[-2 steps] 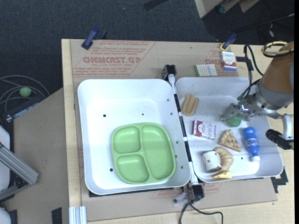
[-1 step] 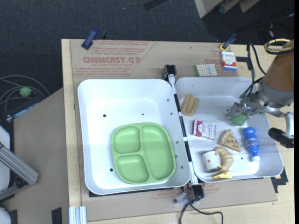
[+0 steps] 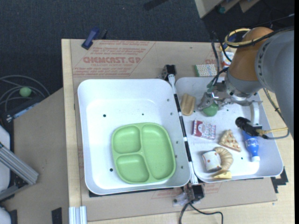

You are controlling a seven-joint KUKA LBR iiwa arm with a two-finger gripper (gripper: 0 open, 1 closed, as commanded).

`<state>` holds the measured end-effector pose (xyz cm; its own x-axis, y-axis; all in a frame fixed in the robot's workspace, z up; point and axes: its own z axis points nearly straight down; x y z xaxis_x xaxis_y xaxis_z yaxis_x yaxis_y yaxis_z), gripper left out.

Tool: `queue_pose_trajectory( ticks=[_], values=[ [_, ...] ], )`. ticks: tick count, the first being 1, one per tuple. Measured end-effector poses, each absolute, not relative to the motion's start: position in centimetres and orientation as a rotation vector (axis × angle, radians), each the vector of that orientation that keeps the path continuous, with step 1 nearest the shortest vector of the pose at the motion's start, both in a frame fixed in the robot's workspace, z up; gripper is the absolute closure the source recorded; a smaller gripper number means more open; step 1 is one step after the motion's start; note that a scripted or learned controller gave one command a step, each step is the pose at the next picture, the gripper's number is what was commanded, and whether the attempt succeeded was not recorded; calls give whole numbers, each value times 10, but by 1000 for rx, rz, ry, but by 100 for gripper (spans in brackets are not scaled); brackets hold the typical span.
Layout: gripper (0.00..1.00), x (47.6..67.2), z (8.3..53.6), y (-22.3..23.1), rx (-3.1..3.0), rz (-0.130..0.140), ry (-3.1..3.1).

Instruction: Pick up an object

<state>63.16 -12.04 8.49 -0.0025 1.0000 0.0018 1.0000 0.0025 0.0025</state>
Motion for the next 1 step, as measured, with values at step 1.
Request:
queue_pose_trajectory(
  ticks=[1],
  values=[
    [100,614,186,-54,2217,6,2223]
  ],
)
